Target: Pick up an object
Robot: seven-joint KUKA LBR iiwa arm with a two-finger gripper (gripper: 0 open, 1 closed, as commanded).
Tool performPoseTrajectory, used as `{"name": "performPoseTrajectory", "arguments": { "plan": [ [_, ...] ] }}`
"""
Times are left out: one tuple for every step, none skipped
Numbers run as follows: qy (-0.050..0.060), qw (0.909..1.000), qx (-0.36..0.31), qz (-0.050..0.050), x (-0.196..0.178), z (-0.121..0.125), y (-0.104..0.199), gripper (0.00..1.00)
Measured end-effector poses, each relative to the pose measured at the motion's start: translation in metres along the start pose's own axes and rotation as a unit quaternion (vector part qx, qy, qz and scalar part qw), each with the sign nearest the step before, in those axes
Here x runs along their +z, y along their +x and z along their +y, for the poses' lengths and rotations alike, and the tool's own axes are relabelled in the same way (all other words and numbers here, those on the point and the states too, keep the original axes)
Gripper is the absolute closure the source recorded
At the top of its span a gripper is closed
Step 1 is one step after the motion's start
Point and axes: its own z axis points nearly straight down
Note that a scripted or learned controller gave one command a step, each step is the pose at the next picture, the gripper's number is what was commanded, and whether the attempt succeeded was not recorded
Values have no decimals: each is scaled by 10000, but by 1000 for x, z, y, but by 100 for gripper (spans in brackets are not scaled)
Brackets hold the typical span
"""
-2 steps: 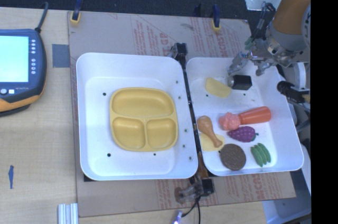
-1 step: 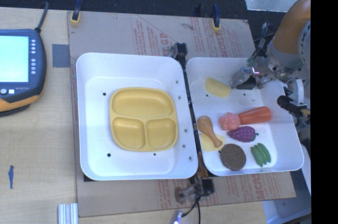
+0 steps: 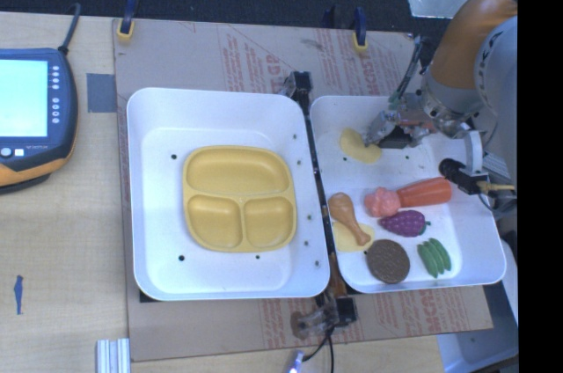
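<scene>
Two white bins on the worktop, pincer [image 3: 384, 136] low in the right bin [image 3: 475, 274].
Pincer touches a pale yellow piece [image 3: 359, 146] near the bin's far edge; finger spread cannot be judged.

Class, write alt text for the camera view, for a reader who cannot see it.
The arm's pincer is low in the right bin, at a pale yellow piece; toy foods lie nearer the camera, among them a carrot and a drumstick. The left bin holds a yellow divided plate.
</scene>
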Motion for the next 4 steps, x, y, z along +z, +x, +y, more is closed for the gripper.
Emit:
{"name": "performPoseTrajectory", "arguments": {
  "plan": [
    [1, 10000, 4, -4, 1, -72, 39, 0],
    [-17, 10000, 12, -20, 0, -119, 52, 0],
    [-15, 10000, -6, -21, -10, -119, 52, 100],
    [-10, 10000, -3, 2, -100, -98, 139, 100]
  ]
}}
